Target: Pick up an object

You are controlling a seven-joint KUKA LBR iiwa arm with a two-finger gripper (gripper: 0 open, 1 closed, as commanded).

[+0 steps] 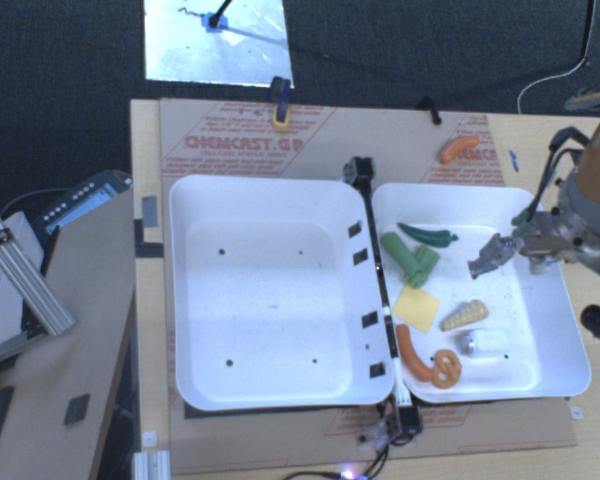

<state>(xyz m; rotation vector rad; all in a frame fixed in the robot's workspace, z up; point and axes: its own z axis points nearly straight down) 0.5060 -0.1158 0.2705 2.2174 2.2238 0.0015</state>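
Observation:
The right white bin (555, 313) holds several small toys. A dark green pepper (427, 235) lies at its back, with a light green L-shaped piece (410, 259) just in front of it. Below them sit a yellow square (417, 309), a pale cone (464, 315), a silvery white object (480, 344), an orange sausage (410, 351) and a brown pretzel (445, 369). My gripper (488, 259) hangs over the right bin's middle, right of the green piece and above the cone. Nothing shows in its grasp.
The left white bin (195, 228) lies beside the right one, joined by a black clip-lined divider (373, 268). An orange toy (458, 149) lies on the cardboard behind the right bin. A yellow and blue clamp (279, 105) stands at the bench's back edge.

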